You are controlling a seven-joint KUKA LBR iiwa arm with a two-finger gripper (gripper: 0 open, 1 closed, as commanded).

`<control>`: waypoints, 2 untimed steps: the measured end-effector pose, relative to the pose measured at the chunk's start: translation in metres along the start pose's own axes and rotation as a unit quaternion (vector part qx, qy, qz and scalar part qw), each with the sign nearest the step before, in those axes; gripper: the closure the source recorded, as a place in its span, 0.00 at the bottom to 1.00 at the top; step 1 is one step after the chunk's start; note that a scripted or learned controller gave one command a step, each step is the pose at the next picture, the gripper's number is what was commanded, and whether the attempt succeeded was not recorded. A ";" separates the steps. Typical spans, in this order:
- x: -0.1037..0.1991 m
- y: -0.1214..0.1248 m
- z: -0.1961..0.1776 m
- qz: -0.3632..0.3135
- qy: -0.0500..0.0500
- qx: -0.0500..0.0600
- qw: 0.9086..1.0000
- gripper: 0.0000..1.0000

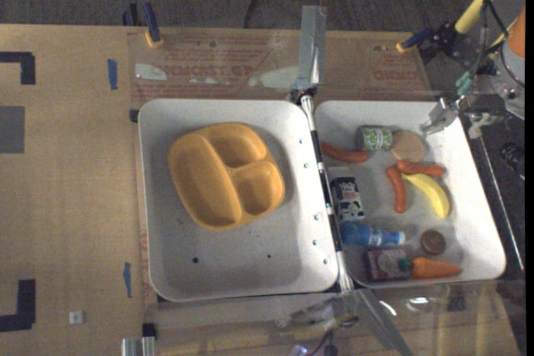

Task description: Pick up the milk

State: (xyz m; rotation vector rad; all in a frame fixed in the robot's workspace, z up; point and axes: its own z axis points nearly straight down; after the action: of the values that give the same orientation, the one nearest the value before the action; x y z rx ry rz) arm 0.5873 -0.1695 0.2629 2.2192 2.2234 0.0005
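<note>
Milk (pixel 346 198): small black-and-white carton, lying in the right bin (pixel 492 246) close against the wall shared with the left bin (pixel 150 204). Well apart from the claw (pixel 435 121), down and toward the view's left of it, with other items between.

Seen from the overhead camera: claw poised at the upper right corner of the right bin, at the end of the grey arm (pixel 501 87) reaching in from the right. Open or closed: cannot tell from this angle. Nothing visibly gripped.

Nearest the claw, just below and to its left: a brown rounded item (pixel 409 146), touching a green can (pixel 375 137) on its far side. Further left of the claw, past the can: an orange sausage-like piece (pixel 345 153), lying just above the milk. Below the claw: a yellow banana (pixel 430 194), with two red-orange sausage shapes (pixel 396 188) beside it.

Farther down from the claw, near the bin's lower edge: a blue bottle (pixel 371 236) on its side just below the milk, a brown disc (pixel 432 242), a carrot (pixel 434 268).

Far left of the claw, in the left bin: a yellow divided plate (pixel 225 175).
</note>
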 end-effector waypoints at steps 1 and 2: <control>0.039 -0.061 0.157 0.047 0.000 0.001 0.999 0.00; 0.055 -0.093 0.175 -0.018 -0.001 -0.005 1.000 0.00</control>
State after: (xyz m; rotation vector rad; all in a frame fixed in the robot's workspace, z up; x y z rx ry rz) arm 0.4942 -0.1143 0.0878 2.1741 2.2560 0.0091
